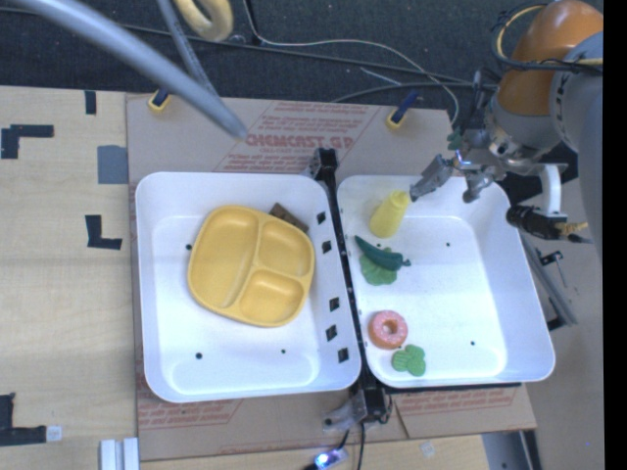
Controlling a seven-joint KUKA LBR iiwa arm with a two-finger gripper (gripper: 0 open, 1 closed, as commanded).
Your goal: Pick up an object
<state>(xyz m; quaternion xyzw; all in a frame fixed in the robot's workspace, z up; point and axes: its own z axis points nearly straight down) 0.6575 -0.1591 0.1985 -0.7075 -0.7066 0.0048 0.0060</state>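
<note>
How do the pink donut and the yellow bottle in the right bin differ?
The pink donut is a ring with a hole, lying flat; the yellow bottle is elongated and lies tipped on its side. The donut sits near the bin's front, beside a small green piece; the bottle lies at the back, close to the gripper. The donut is pink, the bottle plain yellow. Both rest loose on the floor of the right bin, ungrasped.
</note>
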